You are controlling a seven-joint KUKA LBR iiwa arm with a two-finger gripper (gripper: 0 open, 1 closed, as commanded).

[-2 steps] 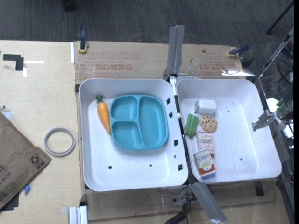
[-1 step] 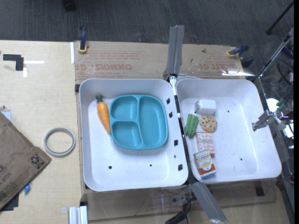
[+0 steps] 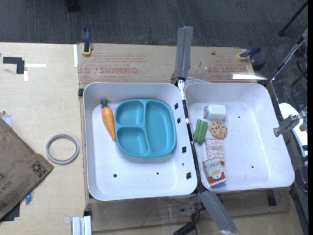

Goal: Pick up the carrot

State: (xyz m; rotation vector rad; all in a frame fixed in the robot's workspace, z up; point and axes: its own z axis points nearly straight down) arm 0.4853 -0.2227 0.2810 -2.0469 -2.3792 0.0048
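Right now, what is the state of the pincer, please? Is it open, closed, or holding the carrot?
Pincer: cannot be told. The carrot lies free in the left bin, beside the blue tray.

Before you, two bins sit side by side on the bench. In the left bin [image 3: 93,175], the carrot [image 3: 108,122] lies just left of a divided tray [image 3: 146,128], close to or touching its edge. In the right bin [image 3: 259,165], a pod [image 3: 200,131] lies by the left wall, a cookie [image 3: 217,129] just right of it, a cup [image 3: 215,112] behind, a carton [image 3: 214,163] in front. A tape ring [image 3: 62,148] lies left of the bins.
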